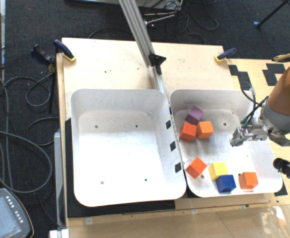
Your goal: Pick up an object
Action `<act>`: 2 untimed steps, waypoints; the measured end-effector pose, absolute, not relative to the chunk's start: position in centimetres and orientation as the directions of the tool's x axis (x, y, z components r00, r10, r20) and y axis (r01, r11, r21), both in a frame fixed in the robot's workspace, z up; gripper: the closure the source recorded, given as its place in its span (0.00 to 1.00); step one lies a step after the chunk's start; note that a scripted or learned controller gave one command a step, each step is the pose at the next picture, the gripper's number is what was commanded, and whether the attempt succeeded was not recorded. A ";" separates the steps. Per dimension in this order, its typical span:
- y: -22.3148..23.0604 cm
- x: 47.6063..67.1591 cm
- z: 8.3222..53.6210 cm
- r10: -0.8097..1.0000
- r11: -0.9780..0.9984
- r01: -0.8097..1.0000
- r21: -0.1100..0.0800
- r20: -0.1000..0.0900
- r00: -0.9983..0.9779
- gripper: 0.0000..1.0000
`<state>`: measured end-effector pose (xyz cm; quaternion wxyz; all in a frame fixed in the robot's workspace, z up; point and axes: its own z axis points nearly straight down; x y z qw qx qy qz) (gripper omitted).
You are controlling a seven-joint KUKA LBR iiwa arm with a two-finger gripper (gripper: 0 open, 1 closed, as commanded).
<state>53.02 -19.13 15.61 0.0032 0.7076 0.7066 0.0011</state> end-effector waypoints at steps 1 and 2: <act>-19.2 53.3 19.9 1.000 0.002 1.000 0.007 -0.003 -0.002 1.00; -19.2 53.4 23.8 1.000 0.003 1.000 0.007 -0.003 -0.003 1.00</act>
